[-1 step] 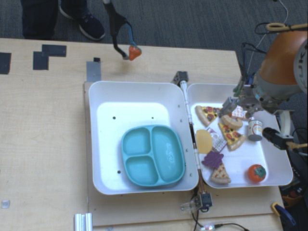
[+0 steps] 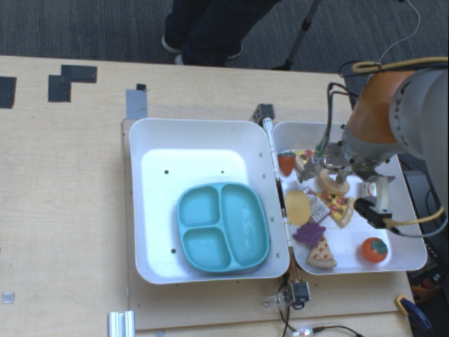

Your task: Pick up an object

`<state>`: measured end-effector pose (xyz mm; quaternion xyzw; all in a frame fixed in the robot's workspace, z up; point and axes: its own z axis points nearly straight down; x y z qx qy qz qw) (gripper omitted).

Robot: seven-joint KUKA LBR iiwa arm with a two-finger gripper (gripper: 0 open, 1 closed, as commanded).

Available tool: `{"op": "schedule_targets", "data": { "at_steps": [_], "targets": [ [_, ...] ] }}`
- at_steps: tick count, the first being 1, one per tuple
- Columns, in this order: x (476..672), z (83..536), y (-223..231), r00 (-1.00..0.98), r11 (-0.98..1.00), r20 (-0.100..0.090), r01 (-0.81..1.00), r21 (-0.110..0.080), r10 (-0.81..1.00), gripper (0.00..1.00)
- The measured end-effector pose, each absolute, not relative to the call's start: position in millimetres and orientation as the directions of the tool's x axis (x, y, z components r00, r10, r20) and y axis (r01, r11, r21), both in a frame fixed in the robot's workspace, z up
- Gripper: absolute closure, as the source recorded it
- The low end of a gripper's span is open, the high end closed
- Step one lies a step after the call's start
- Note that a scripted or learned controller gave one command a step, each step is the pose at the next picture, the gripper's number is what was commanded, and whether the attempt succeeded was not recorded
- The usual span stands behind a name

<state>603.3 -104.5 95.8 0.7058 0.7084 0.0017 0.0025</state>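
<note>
Toy food pile [image 2: 319,213] in right bin [image 2: 407,255], directly under tool [image 2: 324,168]

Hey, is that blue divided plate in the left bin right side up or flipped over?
Right side up. The blue divided plate lies flat in the left bin with its three compartments facing up.

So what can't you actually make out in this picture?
- Hand: its fingers blend into the toy pile in the right bin; whether they grip anything is unclear.
- Toys beneath the arm: partly covered by it.
- Person above the bench: cut off by the top edge.
- Arm: cut off by the right edge.
</note>
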Motion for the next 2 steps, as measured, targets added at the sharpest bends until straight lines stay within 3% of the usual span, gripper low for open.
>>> {"op": "schedule_targets", "data": {
  "at_steps": [1,2],
  "targets": [
    [604.1,106.2,-103.5,-0.005,0.005,0.000,1.000,0.008,1.000,1.00],
    [513.3,185.1,-60.4,-0.004,0.004,0.002,1.000,0.002,1.000,1.00]
  ]
}}
